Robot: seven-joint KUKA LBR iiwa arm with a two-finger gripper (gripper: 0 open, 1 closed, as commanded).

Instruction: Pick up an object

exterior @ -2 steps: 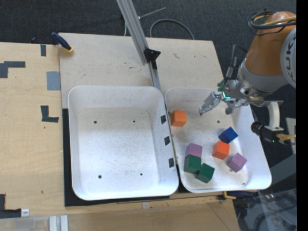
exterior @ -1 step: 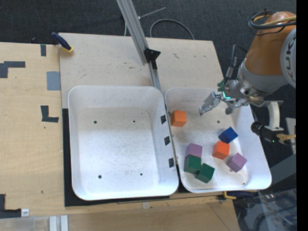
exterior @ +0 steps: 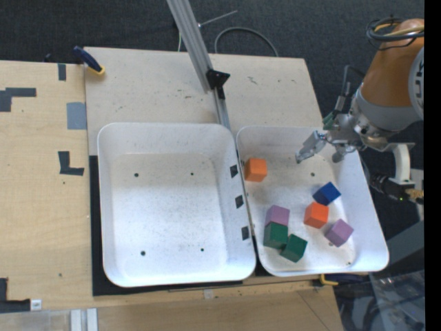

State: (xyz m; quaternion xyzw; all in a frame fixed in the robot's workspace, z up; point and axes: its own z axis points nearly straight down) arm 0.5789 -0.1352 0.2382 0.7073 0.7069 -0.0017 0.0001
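We start at the right bin [exterior: 358, 185]: nothing lifted yet, so the whole pick remains. An orange cube [exterior: 255, 169] sits alone at its left side; purple, green, orange and blue cubes cluster toward its near corner. Our gripper [exterior: 318, 145] hovers over the bin's far part, fingers spread apart, nothing between them. The arm's upper body is cut off.

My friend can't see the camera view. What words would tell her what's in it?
A robot gripper hovers over the right white bin, which holds seven small blocks: two orange, two purple, two green, one blue. The left white bin sits beside it on a wooden bench.
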